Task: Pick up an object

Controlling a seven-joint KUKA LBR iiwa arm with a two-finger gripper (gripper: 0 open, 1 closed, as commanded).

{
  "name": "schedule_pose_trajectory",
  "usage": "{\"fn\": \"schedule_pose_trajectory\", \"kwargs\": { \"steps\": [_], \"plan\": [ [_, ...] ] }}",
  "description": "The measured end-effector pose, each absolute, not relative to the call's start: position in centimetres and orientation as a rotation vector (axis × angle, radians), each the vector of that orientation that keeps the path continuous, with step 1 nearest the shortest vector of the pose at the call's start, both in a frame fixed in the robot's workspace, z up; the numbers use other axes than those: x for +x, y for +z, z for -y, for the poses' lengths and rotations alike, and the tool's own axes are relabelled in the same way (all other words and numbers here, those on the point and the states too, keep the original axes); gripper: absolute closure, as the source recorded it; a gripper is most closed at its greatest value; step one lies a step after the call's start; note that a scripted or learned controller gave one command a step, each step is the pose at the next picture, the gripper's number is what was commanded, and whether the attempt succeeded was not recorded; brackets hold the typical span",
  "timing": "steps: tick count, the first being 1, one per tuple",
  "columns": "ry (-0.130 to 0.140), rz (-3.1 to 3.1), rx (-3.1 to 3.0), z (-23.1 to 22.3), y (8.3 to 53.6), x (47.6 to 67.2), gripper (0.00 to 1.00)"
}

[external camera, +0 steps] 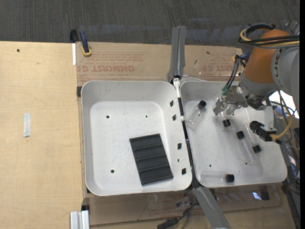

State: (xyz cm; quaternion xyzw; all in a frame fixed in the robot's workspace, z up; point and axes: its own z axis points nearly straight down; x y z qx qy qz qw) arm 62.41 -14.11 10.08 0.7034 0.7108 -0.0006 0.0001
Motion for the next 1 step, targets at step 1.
{"fn": "schedule_pose_trajectory", "kwargs": {
  "steps": [1],
  "plan": [
    [-0.002,-2.268,2.174,6.52,19.67,65.89,1.00]
  ]
}}
